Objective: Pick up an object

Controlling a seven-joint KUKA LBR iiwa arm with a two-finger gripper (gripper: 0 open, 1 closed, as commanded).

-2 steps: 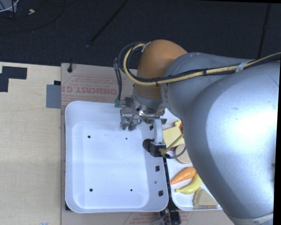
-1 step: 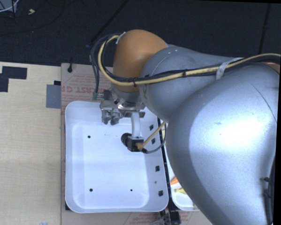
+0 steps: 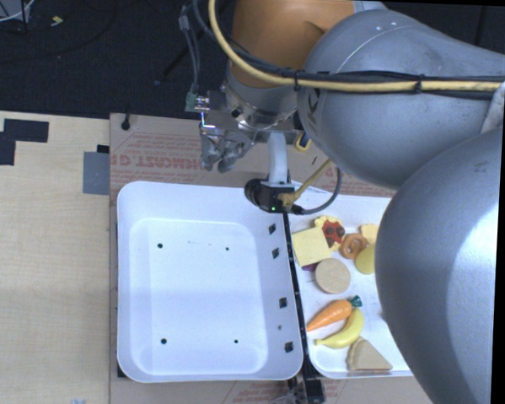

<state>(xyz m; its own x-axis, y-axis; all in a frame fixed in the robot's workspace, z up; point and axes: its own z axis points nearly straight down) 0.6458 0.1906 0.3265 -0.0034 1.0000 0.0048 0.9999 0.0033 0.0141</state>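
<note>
My gripper [image 3: 220, 157] hangs over the brown board just behind the back rim of the left white bin [image 3: 124, 275], with nothing seen in it. The toy foods lie in the right white bin [image 3: 300, 318], to the right of and below the gripper: a yellow cheese block [image 3: 312, 247], a small brown ring [image 3: 352, 243], a yellow lemon [image 3: 365, 261], a round tan biscuit [image 3: 333, 276], an orange carrot [image 3: 330, 314], a yellow banana [image 3: 348, 332] and a tan bread wedge [image 3: 367, 357]. The arm hides the right part of that bin.
The two bins stand side by side on a brown board [image 3: 154, 154] that lies on a pale wooden bench [image 3: 38, 262]. The big grey arm [image 3: 423, 164] fills the upper right. Dark floor lies beyond the bench's back edge.
</note>
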